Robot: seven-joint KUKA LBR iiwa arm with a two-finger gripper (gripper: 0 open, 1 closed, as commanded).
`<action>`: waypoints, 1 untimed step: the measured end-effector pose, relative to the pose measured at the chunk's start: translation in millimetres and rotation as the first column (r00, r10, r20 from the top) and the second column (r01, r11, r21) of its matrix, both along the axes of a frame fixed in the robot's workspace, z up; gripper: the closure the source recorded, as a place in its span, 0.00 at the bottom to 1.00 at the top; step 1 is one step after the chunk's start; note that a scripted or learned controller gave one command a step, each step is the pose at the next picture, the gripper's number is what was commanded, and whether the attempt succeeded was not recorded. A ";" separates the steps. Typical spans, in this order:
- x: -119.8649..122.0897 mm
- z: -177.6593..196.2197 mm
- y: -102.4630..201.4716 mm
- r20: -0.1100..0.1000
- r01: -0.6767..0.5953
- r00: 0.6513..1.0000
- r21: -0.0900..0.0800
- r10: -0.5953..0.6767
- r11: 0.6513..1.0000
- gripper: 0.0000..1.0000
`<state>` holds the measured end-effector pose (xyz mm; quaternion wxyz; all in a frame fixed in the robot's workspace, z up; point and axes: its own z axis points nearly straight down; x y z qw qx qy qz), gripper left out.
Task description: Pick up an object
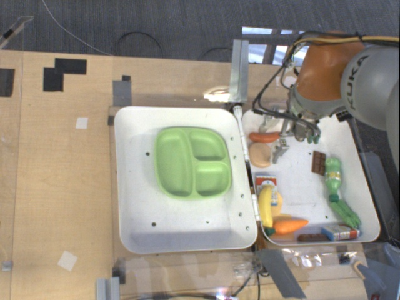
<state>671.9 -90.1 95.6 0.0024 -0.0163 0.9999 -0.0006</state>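
Light wood tabletop (56,186), slightly glossy. Black rectangular markers (62,72) stuck near its far left edge; small pale squares (82,123) lie further in. Dark grey ribbed carpet (156,11) beyond the far edge, with a thin white cable (62,25) trailing across it. Metal brackets (239,70) stand on the tabletop. Lighting even; bright glare patch beside the upright bracket.

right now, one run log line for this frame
arm: over right bin | hand: low at the bin's far left, beside hot dog and cookie | held: nothing seen | left bin: green divided plate
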 end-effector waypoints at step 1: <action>0.3 81.4 -85.7 0.017 -0.020 1.000 -0.006 0.020 1.000 0.00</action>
